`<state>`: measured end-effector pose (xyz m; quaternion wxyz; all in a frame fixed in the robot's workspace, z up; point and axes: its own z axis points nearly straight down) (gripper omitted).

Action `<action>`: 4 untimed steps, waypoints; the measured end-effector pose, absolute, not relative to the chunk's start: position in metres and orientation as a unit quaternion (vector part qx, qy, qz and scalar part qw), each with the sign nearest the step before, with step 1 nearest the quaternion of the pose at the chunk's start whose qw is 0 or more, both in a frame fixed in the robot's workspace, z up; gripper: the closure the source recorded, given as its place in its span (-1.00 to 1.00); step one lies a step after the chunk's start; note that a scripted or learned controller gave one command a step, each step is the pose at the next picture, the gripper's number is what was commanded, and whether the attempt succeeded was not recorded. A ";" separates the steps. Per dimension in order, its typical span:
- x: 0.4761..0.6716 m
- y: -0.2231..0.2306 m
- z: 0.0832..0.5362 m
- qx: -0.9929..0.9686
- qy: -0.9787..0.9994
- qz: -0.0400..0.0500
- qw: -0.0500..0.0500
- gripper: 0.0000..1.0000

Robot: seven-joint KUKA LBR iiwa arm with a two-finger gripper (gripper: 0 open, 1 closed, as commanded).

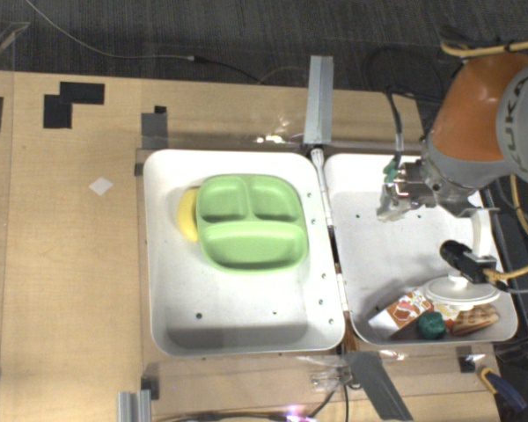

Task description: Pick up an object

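Bench (pixel 62 262) of pale wood bears two white bins (pixel 246 323); gripper (pixel 394 202) state: cannot tell.

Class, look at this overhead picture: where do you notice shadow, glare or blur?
In the camera view, a soft grey shadow lies along the near wall of the left bin; bright glare sits on the metal divider behind the bins; the hand looks slightly blurred, while the green tray is evenly lit.
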<state>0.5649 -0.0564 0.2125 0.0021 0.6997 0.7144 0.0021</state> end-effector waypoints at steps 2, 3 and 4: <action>0.524 -0.169 0.208 0.702 0.713 0.001 0.002 -1.00; 0.506 -0.122 0.089 0.584 0.812 0.003 0.005 -1.00; 0.510 -0.122 0.102 0.584 0.812 0.005 0.011 1.00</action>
